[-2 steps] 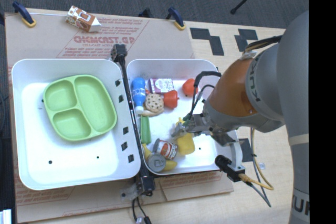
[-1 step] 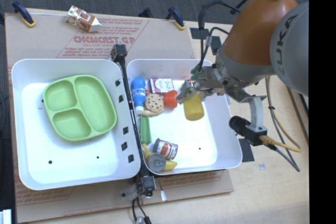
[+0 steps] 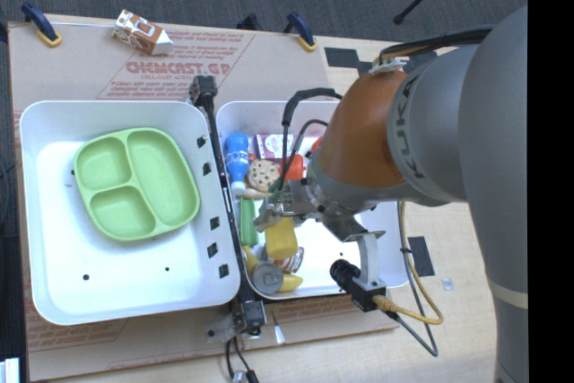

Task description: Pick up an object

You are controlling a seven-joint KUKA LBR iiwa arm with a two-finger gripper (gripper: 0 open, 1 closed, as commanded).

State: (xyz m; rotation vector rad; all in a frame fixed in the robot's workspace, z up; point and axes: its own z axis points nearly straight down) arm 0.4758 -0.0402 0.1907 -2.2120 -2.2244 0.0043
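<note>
The arm (image 3: 395, 139) hung low over the right bin (image 3: 235, 117), right of frame centre. The gripper (image 3: 280, 213) sat just above a yellow block (image 3: 281, 239) in the clutter along that bin's left wall; whether it was released or clenched could not be told. Step judged: descent onto a pick target, nothing lifted yet. The green divided plate (image 3: 136, 184) lay alone in the left bin (image 3: 36, 193). The next move called for closing squarely on the block, clear of neighbouring items.

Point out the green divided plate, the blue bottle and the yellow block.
Green divided plate (image 3: 136, 184), camera view, middle ridge.
Blue bottle (image 3: 237, 153), camera view, its body.
Yellow block (image 3: 281, 239), camera view, top face.
</note>
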